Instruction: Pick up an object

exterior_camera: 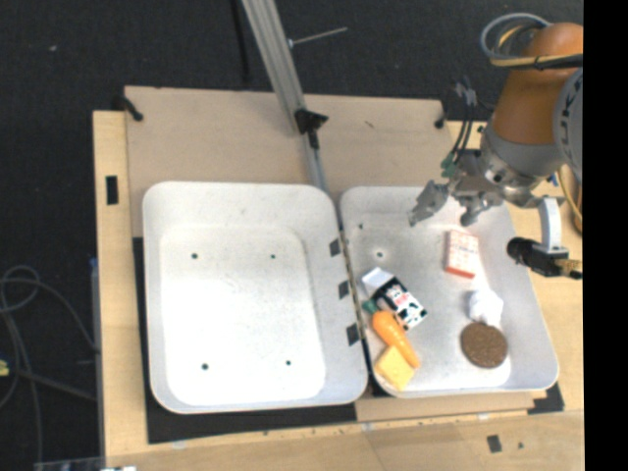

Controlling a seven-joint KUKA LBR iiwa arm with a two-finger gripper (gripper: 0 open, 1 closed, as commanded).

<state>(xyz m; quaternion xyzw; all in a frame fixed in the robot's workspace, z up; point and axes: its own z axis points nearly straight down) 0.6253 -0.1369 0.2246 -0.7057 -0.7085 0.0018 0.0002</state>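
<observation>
My gripper (pixel 448 209) hangs over the back of the right bin (pixel 432 376), fingers spread open with nothing between them. Just below and right of it lies a small pink and white box (pixel 461 254). Further forward sit a white crumpled piece (pixel 484 306) and a brown round disc (pixel 484 345). Along the bin's left side are a black and white printed packet (pixel 395 297), an orange carrot-like piece (pixel 392 331) and a yellow block (pixel 394 368).
The left bin (pixel 240 292) lies beside the right one. A slanted metal rail (pixel 280 67) runs from the top down to the gap between the bins. The arm's grey and orange body (pixel 530 106) stands at the right.
</observation>
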